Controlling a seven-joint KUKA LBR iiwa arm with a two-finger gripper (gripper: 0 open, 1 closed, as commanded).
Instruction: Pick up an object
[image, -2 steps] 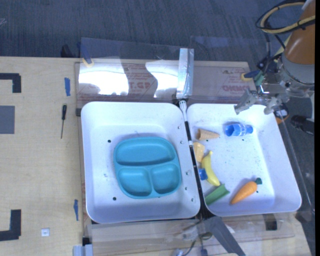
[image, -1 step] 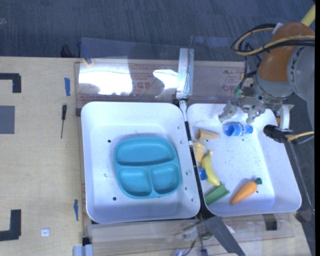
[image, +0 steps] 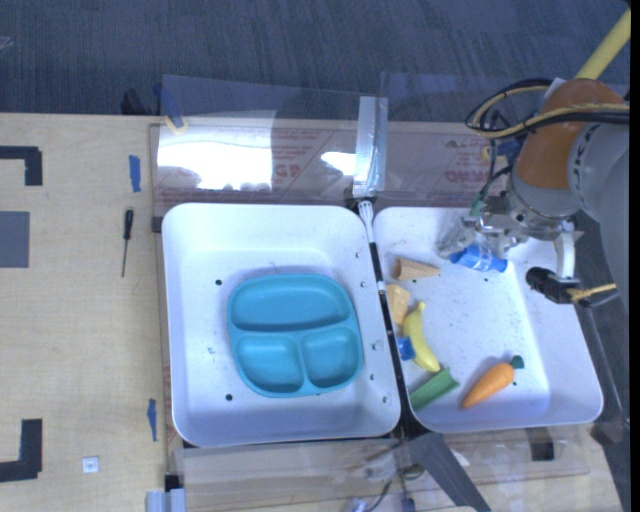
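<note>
A small blue object is being hovered over just below the jaws, whose opening cannot be told; the descent should be centred before anything is closed on it.

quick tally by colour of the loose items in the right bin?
Yellow: 1, banana
Orange: 1, carrot
Green: 1, green block
Tan: 2, cone-shaped piece, tan piece
Blue: 2, small blue piece, blue item under the pincer
Total: 7
</note>
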